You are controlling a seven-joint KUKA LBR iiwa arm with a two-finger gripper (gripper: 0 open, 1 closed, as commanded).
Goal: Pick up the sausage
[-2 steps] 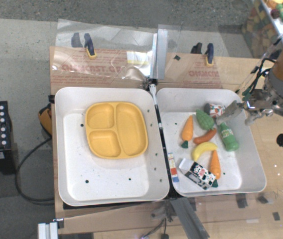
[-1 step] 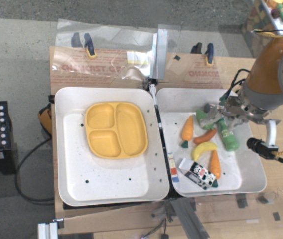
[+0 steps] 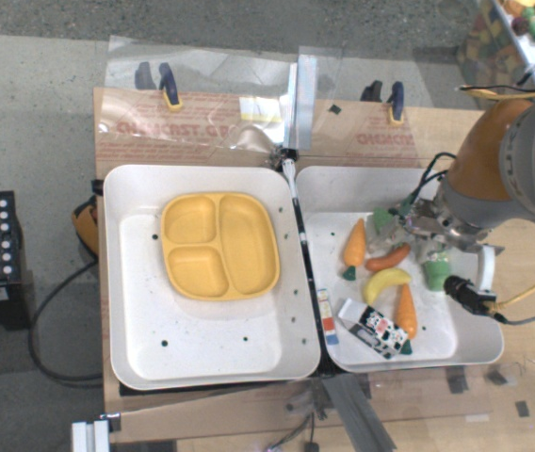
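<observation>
The sausage (image 3: 387, 258), a small red-orange link, lies at a slant in the middle of the right bin (image 3: 475, 347). It sits between an orange carrot (image 3: 355, 243) on its left and a yellow banana (image 3: 386, 284) just below it. My gripper (image 3: 416, 228) hangs low over the bin, just up and to the right of the sausage's right end, close to it. The grey wrist and orange band rise behind it toward the right. The sausage rests on the bin floor.
A second carrot (image 3: 406, 310), a black-and-white packet (image 3: 377, 329) and two green pieces (image 3: 381, 220) (image 3: 436, 271) crowd the right bin. The left bin (image 3: 136, 328) holds a yellow divided plate (image 3: 220, 245). A black cable runs by the wrist.
</observation>
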